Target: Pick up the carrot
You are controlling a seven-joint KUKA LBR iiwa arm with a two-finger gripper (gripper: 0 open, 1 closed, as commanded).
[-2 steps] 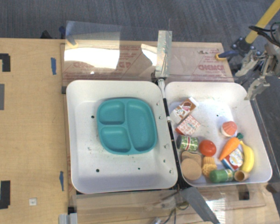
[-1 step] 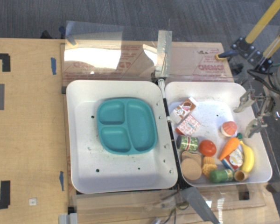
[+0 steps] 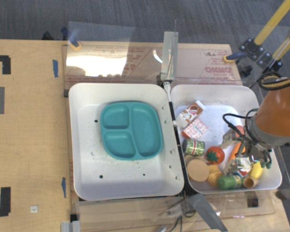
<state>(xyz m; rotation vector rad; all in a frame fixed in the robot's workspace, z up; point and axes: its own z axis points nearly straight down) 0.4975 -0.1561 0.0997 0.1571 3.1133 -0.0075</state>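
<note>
In the right bin (image 3: 217,94), fingers (image 3: 242,148) low over the carrot (image 3: 236,149) — open or closed, cannot tell.

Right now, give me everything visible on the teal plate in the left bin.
The teal plate is a rounded-rectangle tray split into three compartments: two smaller ones stacked along its left side and one long one down its right. It looks like smooth moulded plastic, matte, with raised dividers and a low rim. It lies flat and right side up, slightly rotated, near the middle of the left bin. Its compartments hold nothing. It rests on the bin floor, apart from the bin's walls.
</note>
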